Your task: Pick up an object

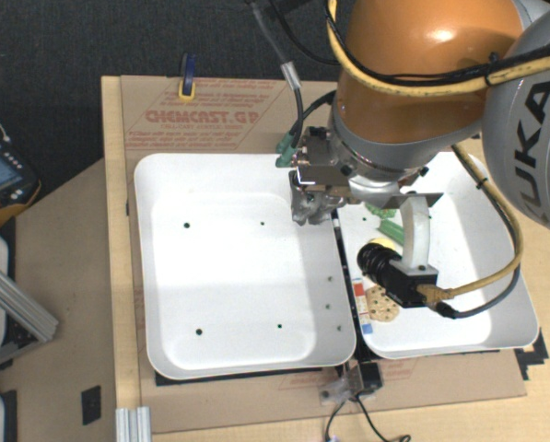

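My claw (311,205) hangs at the shallow white right bin's (473,233) inner rim; its spread I cannot tell. Approach stage, I judge; next, lower onto the flat tan speckled piece (378,304).

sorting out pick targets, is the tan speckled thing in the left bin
No, the tan speckled thing lies in the right bin, close to its near left corner.

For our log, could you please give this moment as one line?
gripper: over bins' divide | held: nothing seen | right bin: green piece, tan piece
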Robot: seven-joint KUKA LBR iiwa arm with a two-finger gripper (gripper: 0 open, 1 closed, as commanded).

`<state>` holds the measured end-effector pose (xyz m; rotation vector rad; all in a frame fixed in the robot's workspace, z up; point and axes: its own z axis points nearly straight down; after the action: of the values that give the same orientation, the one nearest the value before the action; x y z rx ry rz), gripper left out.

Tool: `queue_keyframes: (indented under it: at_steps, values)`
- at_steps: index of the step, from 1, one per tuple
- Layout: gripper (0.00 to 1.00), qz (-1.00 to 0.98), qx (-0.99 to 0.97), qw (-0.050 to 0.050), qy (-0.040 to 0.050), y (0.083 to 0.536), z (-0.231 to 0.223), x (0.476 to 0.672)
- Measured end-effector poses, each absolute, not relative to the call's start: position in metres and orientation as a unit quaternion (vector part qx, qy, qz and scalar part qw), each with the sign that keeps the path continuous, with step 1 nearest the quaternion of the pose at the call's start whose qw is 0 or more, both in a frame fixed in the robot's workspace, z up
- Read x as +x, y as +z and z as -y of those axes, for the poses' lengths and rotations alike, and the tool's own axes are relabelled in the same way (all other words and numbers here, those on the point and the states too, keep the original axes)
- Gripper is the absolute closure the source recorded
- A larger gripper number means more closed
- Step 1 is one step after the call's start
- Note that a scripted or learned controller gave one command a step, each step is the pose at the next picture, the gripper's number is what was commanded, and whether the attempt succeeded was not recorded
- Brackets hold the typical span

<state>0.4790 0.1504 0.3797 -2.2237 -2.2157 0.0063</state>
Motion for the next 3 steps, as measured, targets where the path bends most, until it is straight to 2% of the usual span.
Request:
queue_keyframes:
  at_steps: [1,2,3]
  values:
    - [0.00,0.707,-0.707,0.001,0.0010,0.381,-0.152,0.479]
    - [0.00,0.706,-0.708,-0.004,-0.0071,0.499,-0.116,0.480]
    - [1.00,0.707,-0.707,-0.001,-0.0015,0.502,-0.119,0.480]
